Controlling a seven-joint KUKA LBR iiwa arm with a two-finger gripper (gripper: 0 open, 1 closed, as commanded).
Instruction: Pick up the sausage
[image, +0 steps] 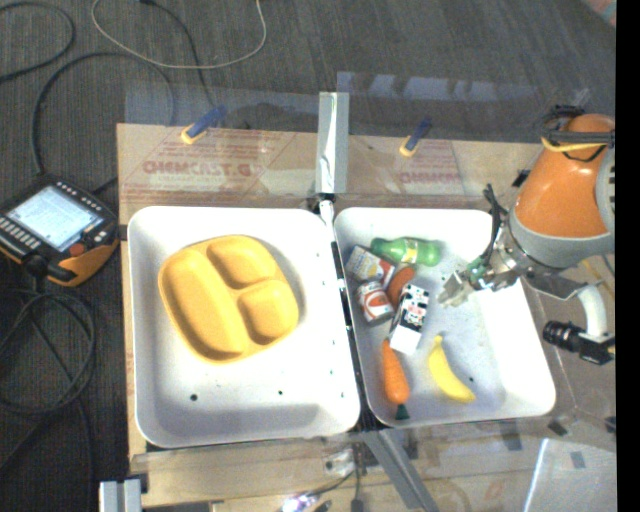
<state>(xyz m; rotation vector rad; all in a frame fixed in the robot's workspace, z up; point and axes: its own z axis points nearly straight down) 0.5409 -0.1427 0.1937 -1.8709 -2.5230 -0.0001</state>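
Carrot-shaped orange toy with a dark green tip (395, 372) lay closest to the near edge of the right shallow white bin (520, 385), its tip pointing toward that edge. Just beside it, toward the bin's right side, a yellow plastic banana (447, 371) lay at a slant. Beyond the carrot, a small white carton with black markings (410, 318) stood near the bin's middle, touching or almost touching the reddish-brown toy sausage (401, 281), which lay tilted just behind it. To the left of the sausage sat a small red and white can (375, 303), and behind that a small packet with yellow and blue print (362, 264) rested close to the bin's left wall. Farthest back, a green plastic bottle with a white label (407, 250) lay on its side near the far edge.

The two-finger gripper (468, 281) hung over the right half of this bin, to the right of the sausage and apart from it, below the arm's orange band (570, 192). Nothing sat between its fingers; whether the jaws were spread or closed could not be told.

In the left shallow white bin (180, 400), a yellow plastic tray with 3 compartments (230, 295) rested toward the far half, tilted a little. Past the left bin's left edge, a black and orange handheld pendant with a lit screen (55, 228) lay on the dark floor among black cables (60, 55).
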